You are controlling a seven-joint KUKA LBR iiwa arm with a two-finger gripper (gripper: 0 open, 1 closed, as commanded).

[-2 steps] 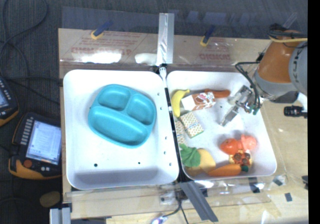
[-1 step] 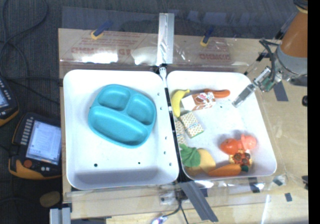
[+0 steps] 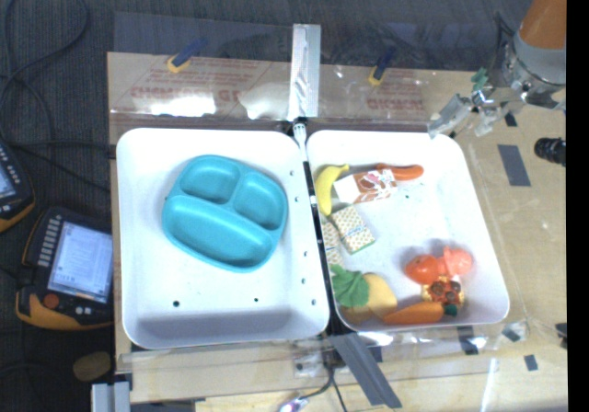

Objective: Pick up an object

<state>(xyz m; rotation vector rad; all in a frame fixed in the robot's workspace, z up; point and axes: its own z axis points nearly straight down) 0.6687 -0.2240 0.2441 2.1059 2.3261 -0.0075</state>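
Bins sit side by side in the camera view, and you have the gripper (image 3: 451,120) at the upper right, above the far right corner of the right bin (image 3: 479,217). It hangs over the rim, not over the toys. Whether it is wide or narrow you cannot tell from this angle, and nothing shows in its grasp.

The left bin (image 3: 147,309) carries a blue divided plate (image 3: 225,211). Your pickable things all lie in the right bin: a banana (image 3: 325,185) hard against the divider, a small carton (image 3: 366,185) touching it, a checkered block (image 3: 352,229) just below, a tomato (image 3: 425,268) near the right wall, and a carrot (image 3: 412,313) along the near wall.

Trouble from here would likely come from crowding. The banana and carton touch, so a descent there could nudge one and close on neither. The carrot lies among other toys by the wall; a finger may strike the rim. The round tomato could roll out of a pinch.

Open floor lies in the bin's middle and along its upper right, so you have room to come down there. The checkered block stands freest on its right side.
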